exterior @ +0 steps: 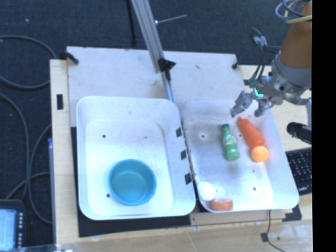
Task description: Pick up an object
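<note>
Nearest, a tomato (222,205) lies well below the carrot (251,132). Gripper (251,105), fingers apart (holding nothing), hovers just above the carrot; next: descend, close.

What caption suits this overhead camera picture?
Open gripper above the right bin, near a carrot and green bottle; blue bowl left.

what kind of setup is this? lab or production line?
Most likely a robotics lab test bench, not a line. Two white bins sit on a plain board with loose cables on dark carpet, and the contents are toy props: a green bottle, a carrot, a blue bowl. The end effector hangs over the right bin.
</note>
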Motion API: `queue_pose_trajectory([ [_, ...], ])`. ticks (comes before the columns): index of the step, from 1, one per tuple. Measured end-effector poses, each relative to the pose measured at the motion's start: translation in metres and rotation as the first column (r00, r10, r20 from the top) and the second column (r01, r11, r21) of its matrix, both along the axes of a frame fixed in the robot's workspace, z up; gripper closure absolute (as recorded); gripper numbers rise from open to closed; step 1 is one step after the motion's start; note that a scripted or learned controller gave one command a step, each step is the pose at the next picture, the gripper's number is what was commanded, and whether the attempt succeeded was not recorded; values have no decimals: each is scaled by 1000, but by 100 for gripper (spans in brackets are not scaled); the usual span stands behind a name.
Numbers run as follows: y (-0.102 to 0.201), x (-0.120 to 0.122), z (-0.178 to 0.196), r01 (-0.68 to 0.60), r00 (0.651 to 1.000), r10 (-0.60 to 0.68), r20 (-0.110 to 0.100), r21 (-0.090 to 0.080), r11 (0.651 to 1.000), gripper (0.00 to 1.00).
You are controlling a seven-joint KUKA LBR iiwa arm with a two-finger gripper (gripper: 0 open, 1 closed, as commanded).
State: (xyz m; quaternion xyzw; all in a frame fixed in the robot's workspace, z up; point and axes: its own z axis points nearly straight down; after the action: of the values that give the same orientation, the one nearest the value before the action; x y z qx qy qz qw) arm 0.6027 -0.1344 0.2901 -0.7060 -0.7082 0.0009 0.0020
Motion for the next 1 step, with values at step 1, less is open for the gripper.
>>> queue_pose_trajectory([
  [1,0,1,3,0,1000,0,5,0,1000,0],
])
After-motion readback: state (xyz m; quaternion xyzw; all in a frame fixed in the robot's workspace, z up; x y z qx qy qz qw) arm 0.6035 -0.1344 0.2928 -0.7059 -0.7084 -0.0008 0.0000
